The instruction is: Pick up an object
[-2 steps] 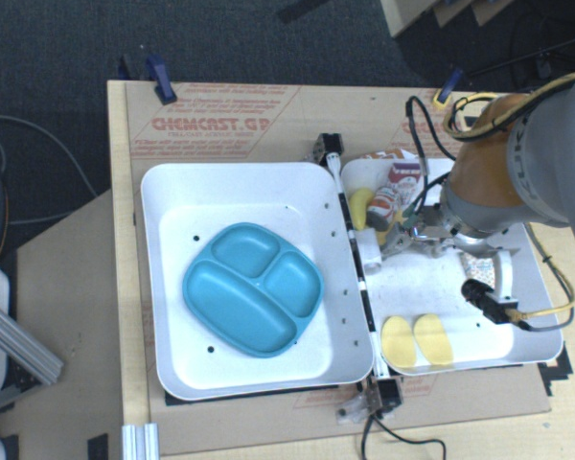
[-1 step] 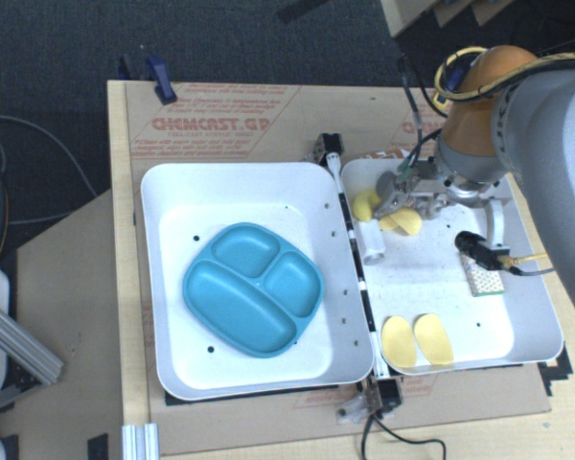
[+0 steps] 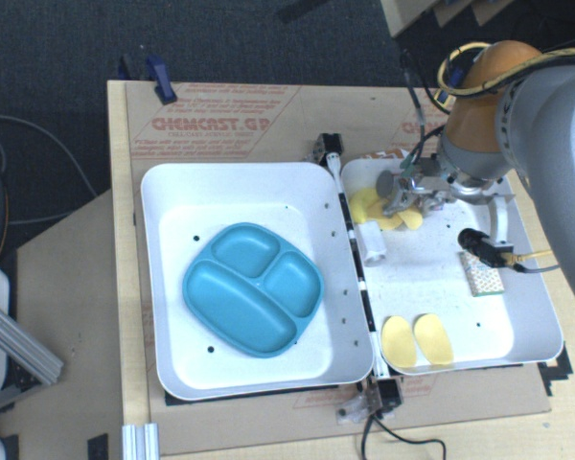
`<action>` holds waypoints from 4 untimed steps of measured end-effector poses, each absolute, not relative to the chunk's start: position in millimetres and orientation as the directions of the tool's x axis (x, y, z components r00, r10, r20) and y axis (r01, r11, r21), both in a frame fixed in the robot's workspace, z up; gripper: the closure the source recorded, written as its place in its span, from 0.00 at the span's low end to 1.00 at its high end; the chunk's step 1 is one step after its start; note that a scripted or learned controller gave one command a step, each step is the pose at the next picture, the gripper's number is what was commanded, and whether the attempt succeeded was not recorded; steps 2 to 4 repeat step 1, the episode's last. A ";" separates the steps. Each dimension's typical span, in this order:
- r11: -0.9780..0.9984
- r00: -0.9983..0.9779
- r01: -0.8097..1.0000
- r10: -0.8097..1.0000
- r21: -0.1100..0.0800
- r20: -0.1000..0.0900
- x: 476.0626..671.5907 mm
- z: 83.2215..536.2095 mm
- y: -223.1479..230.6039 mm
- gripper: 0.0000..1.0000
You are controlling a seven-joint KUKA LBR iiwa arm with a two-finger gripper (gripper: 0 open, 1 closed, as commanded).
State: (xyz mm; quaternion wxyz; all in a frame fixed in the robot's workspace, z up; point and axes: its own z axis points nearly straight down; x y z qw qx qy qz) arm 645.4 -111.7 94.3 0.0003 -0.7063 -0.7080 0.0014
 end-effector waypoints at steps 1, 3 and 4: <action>0.002 -0.002 1.000 1.000 -0.001 0.001 589.2 185.1 -57.0 1.00; 0.002 -0.002 1.000 1.000 -0.001 0.001 589.2 185.1 -57.0 1.00; 0.002 -0.002 1.000 1.000 -0.001 0.001 589.2 185.1 -57.0 1.00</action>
